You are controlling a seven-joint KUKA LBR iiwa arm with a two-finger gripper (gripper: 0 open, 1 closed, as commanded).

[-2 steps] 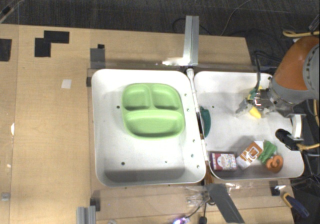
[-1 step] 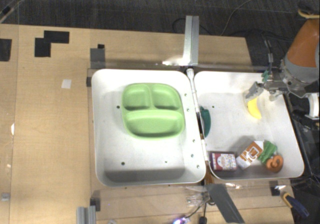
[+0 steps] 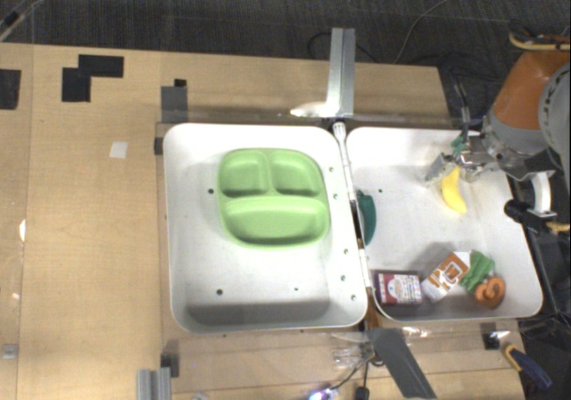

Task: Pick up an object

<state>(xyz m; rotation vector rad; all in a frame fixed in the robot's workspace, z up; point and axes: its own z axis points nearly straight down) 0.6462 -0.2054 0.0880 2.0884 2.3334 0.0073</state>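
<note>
A yellow banana [image 3: 454, 192] lies in the upper right part of the right bin [image 3: 401, 237]. My gripper [image 3: 458, 163] hangs right over the banana's upper end, very close to it or touching it, and the banana still rests on the bin floor. The grey arm with its orange band [image 3: 525, 91] comes in from the right edge. Along the right bin's front wall sit a small dark carton [image 3: 399, 287], an orange and white box [image 3: 449, 273] and a green and orange toy vegetable [image 3: 486, 281].
A green divided plate [image 3: 272, 195] lies in the middle of the left bin [image 3: 196, 282]. A dark green object [image 3: 367, 216] leans against the divider between the bins. A metal post [image 3: 343, 68] stands behind the bins.
</note>
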